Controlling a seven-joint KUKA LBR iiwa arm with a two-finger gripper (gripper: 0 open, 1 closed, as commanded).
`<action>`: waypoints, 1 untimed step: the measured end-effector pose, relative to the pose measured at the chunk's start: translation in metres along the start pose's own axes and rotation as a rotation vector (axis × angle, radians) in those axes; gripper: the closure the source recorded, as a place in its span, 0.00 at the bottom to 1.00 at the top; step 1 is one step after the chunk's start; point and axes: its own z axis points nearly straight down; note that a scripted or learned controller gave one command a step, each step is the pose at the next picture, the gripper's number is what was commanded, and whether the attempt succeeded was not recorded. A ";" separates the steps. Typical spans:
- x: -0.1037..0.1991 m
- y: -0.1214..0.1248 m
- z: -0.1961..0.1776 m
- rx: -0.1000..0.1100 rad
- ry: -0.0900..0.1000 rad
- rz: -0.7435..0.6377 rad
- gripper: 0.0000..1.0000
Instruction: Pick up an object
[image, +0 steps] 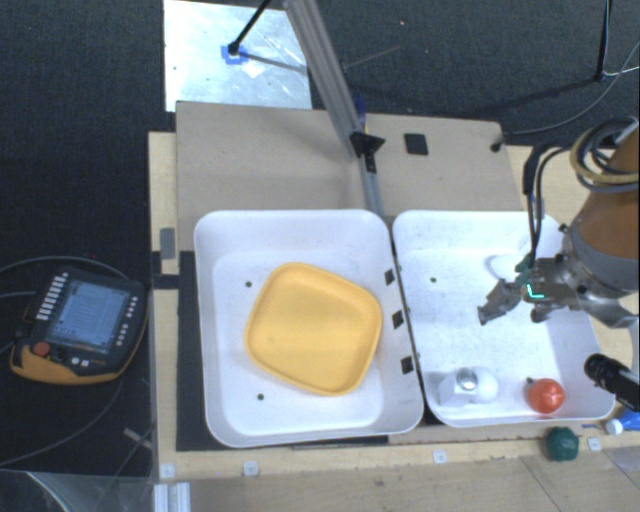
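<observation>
- Fixed above the bench (270, 160), looking down at a slant.
- Far enough back to take in both bins, left (215, 330) and right (440, 240), with dark floor (80, 130) beyond.
- Faces so that the arm (605, 235) enters from the right edge.
- Catches a pendant (75, 330) on the floor at left.

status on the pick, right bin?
Gripper over right bin, nothing between its fingers. Red ball and white object lie at the near wall, untouched. Yellow plate in left bin.
</observation>
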 end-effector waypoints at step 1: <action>0.000 0.000 0.000 0.000 0.000 0.000 0.00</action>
